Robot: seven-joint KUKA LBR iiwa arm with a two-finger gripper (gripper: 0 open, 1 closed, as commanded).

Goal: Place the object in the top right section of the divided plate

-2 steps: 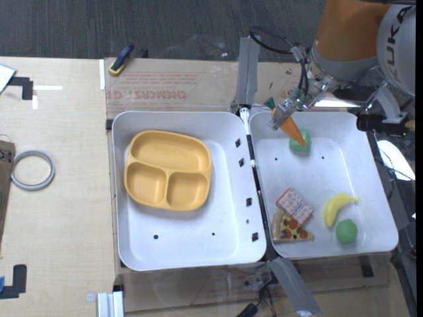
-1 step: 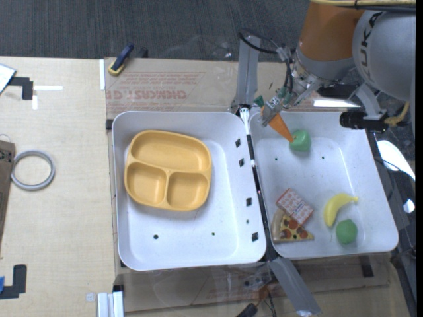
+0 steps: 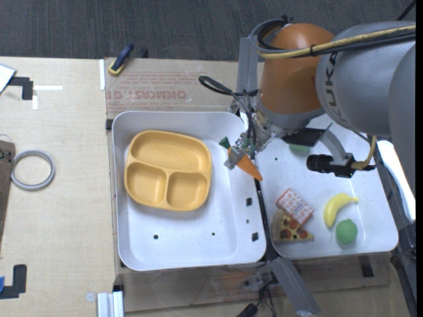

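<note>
A yellow divided plate [image 3: 165, 152] lies in the left bin [image 3: 185, 240], with one long section at the back and two smaller ones in front, all bare. My gripper [image 3: 239, 153] hangs over the ridge between the two bins, just right of the plate. It is shut on a toy carrot [image 3: 249, 166]; the orange body slants down to the right, and the green top [image 3: 225, 142] points toward the plate. The carrot looks lifted off the bin floor.
The right bin [image 3: 373, 200] holds a small red-and-white box [image 3: 294, 205], a toy pizza slice [image 3: 291, 230], a banana [image 3: 337, 207], a green ball [image 3: 346, 232] and a green piece [image 3: 299, 148] under the arm. A tape roll [image 3: 30, 169] lies on the bench at the left.
</note>
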